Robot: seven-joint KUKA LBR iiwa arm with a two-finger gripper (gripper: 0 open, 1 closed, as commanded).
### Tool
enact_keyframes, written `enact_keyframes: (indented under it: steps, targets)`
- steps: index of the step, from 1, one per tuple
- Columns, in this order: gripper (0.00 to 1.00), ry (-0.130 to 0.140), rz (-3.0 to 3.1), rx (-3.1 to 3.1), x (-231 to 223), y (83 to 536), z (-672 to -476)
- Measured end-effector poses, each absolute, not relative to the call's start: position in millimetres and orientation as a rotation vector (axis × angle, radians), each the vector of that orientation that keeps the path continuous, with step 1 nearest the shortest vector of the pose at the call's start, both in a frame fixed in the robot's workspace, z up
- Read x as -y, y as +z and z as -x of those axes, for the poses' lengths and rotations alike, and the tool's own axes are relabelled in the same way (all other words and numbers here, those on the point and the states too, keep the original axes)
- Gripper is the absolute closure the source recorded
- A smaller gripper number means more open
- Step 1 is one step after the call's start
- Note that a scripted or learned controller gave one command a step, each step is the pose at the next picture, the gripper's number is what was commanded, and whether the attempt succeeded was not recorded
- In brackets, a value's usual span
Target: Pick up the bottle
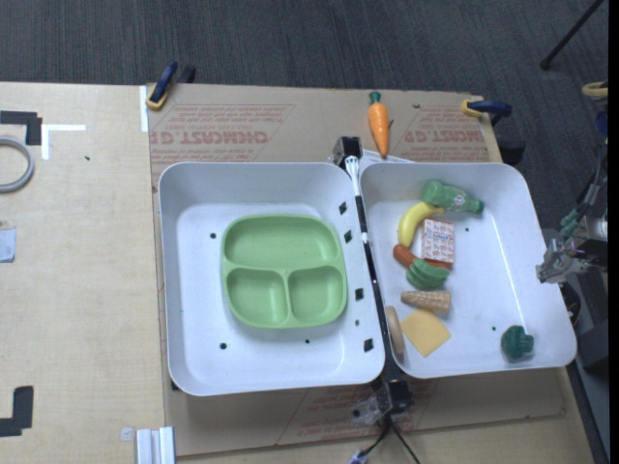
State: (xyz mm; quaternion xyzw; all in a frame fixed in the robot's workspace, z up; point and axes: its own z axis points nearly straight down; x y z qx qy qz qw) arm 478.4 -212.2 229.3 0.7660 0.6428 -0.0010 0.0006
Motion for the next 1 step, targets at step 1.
enact_keyframes:
  steps: [1]
  targets:
    - [1.00, -0.003, -2.742, -1.537, 215.0, 203.3, -477.1]
